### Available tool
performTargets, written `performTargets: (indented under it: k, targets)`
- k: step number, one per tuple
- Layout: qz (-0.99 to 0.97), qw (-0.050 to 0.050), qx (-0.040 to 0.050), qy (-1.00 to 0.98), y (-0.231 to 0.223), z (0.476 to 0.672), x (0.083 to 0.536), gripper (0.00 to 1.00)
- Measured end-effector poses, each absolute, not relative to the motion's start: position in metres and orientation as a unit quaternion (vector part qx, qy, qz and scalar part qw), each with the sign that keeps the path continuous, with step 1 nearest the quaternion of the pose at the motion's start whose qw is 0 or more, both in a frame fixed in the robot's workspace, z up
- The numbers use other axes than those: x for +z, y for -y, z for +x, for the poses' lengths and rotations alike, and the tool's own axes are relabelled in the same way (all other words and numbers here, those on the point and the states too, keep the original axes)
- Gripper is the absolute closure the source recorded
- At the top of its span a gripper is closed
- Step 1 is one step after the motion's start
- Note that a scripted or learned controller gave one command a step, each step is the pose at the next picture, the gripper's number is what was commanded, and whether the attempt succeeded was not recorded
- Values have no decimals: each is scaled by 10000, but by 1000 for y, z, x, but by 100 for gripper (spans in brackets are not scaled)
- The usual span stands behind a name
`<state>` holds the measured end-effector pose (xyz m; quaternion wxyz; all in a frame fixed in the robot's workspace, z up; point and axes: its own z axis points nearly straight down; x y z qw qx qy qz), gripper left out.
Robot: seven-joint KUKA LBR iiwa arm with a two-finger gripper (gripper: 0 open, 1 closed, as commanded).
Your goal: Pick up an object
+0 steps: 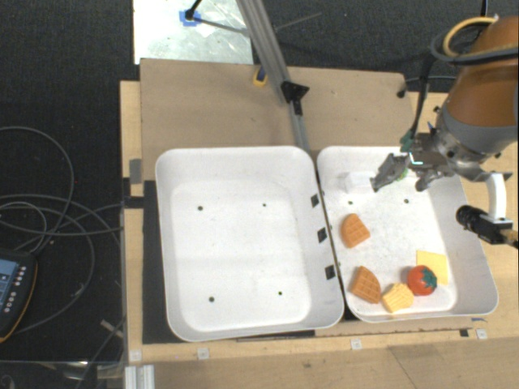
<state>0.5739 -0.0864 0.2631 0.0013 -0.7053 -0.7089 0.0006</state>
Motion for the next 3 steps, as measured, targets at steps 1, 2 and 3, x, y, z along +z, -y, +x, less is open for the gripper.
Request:
performTargets:
  k: [1, 2, 3]
  targets:
    - [-7061, -3, -7, 7082, 87, 575, 265, 0]
    - [-7068, 19, 11, 7074, 78, 568, 211, 0]
    - [-7069, 18, 13, 7073, 81, 571, 149, 0]
